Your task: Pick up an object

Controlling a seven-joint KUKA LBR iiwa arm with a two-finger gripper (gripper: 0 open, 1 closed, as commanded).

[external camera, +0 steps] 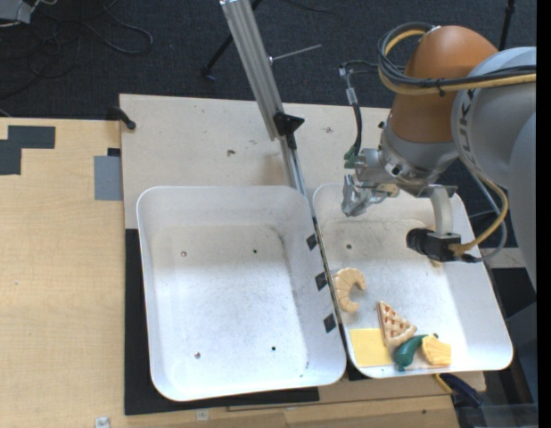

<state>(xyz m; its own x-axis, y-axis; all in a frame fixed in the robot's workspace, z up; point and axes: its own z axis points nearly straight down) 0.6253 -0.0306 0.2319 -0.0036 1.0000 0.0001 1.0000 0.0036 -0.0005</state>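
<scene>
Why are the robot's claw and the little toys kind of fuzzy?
In the camera view the picture is soft and grainy all over, so the gripper and the croissant toy lack crisp edges; the right bin looks bright under even light, with only faint shadows beside the toys.

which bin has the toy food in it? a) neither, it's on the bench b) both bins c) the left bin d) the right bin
d, since the croissant, the waffle wedge, the yellow slice, the green piece and the yellow chunk all lie in the near part of the right bin, below the gripper.
</scene>
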